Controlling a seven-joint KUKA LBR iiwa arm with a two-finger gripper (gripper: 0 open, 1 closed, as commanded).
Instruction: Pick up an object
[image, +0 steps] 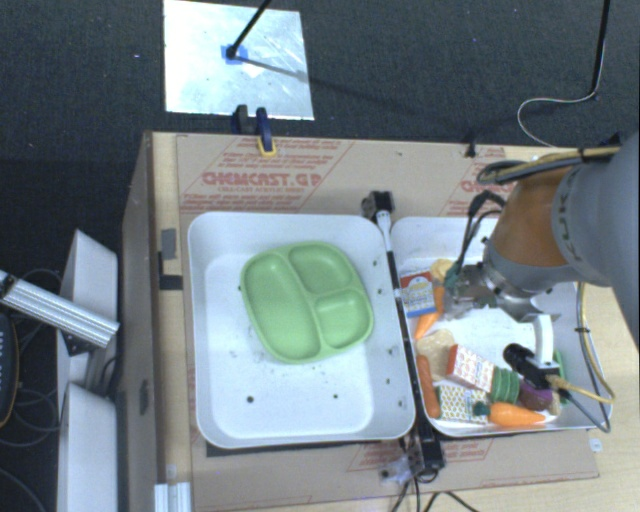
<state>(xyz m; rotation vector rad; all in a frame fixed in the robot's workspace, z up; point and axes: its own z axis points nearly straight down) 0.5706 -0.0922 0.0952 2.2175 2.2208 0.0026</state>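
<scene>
My gripper (452, 292) hangs low over the left part of the right bin (450, 232), with the grey arm and its orange band behind it to the right. Just left of the gripper lies a small red and white carton (417, 293), and a yellow piece (442, 269) sits above it. Under the gripper are an orange carrot piece (425, 325) and a tan bread slice (435, 348). I see nothing held in the gripper.
The right bin's front holds a red and white box (470, 367), a red sausage (428, 381), a patterned packet (455, 401), a green item (505, 382), a purple item (536, 398) and a carrot (515, 415). A green divided plate (305, 300) lies in the left bin (300, 415).
</scene>
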